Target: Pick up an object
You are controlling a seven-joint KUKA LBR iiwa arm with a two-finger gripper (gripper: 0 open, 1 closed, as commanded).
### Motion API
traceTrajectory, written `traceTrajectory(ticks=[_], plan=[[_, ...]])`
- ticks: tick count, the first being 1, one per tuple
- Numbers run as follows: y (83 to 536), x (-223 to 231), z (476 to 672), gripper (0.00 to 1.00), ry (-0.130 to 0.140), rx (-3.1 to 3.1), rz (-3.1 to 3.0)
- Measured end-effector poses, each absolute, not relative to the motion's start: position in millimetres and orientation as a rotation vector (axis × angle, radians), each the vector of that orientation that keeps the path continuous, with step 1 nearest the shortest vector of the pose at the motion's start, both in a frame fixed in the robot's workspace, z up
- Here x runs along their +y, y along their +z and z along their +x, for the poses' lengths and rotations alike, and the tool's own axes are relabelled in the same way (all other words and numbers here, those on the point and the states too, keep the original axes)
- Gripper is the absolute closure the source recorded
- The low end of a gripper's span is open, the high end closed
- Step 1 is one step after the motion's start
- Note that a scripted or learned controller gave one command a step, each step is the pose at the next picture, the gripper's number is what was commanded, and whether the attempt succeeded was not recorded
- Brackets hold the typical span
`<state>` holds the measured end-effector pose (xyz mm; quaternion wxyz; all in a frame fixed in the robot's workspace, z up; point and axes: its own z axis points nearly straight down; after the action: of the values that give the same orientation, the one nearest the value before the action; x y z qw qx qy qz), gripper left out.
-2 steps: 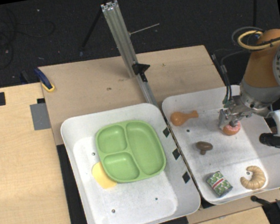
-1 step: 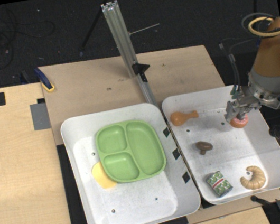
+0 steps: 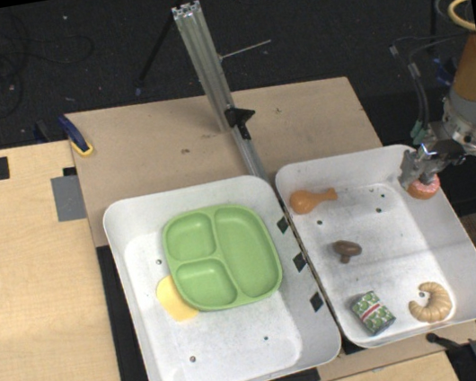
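Camera view from above is showing the gripper (image 3: 422, 163) hanging over the far right rim of the right bin (image 3: 372, 172), right on top of a small reddish-orange object (image 3: 424, 189) that is sitting against that rim. Whether the jaws are open or closed on it I cannot tell; the wrist is covering them. The reddish piece is peeking out just below the gripper, touching or nearly touching it. It is looking like a light, rounded toy, probably smooth plastic or rubber, so I'd judge it likely to slip or roll; taking it across its widest middle seems safest, with the bin wall crowding one side. Elsewhere in that bin an orange drumstick-shaped toy (image 3: 312, 200) is lying near the far left corner, a brown lump (image 3: 348, 249) is sitting mid-bin, and a green packet (image 3: 371, 313) and a croissant (image 3: 432, 301) are resting along the near edge. In the left bin (image 3: 157, 354) a green divided plate (image 3: 222, 257) is partly covering a yellow piece (image 3: 173, 300).
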<state>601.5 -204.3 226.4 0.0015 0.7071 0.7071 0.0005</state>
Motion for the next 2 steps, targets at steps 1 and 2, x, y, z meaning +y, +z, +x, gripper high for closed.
traceTrajectory(ticks=[1, 2], plan=[[276, -205, 602.2, 1.0, 0.003, 2.22, 2.217], [280, -153, 606.5, 1.0, 0.0, 2.229, 2.218]])
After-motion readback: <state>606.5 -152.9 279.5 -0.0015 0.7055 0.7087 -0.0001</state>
